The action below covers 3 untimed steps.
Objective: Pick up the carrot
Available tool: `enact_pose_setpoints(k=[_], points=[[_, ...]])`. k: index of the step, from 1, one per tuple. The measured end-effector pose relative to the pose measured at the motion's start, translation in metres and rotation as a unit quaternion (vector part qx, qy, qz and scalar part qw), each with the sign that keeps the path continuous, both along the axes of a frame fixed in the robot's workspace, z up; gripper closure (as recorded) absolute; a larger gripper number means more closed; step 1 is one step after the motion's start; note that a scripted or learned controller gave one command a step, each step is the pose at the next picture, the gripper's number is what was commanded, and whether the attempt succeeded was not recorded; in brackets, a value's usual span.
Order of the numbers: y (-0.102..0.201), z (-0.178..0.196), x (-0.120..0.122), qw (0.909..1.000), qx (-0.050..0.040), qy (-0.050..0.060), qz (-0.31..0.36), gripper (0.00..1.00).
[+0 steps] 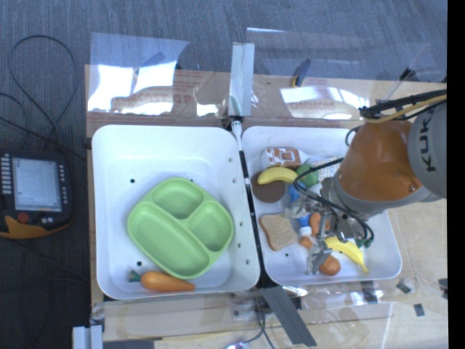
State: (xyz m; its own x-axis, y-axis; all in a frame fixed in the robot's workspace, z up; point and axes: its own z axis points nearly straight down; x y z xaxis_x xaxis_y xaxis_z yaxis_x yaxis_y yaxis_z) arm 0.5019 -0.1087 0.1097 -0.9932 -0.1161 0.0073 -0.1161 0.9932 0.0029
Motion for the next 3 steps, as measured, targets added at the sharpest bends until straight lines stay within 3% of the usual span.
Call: enact_pose_setpoints(k=[1, 2, 3], points=[[-0.028, -0.021, 0.016, 0.9986, 0.0001, -0.007, -0.053, 0.00], [-0.028, -0.009, 0.019, 0.9986, -0.0017, -0.012, -0.052, 1.00], [-0.020, 0.096, -0.004, 0.9967, -0.0013, -0.007, 0.080, 1.00]])
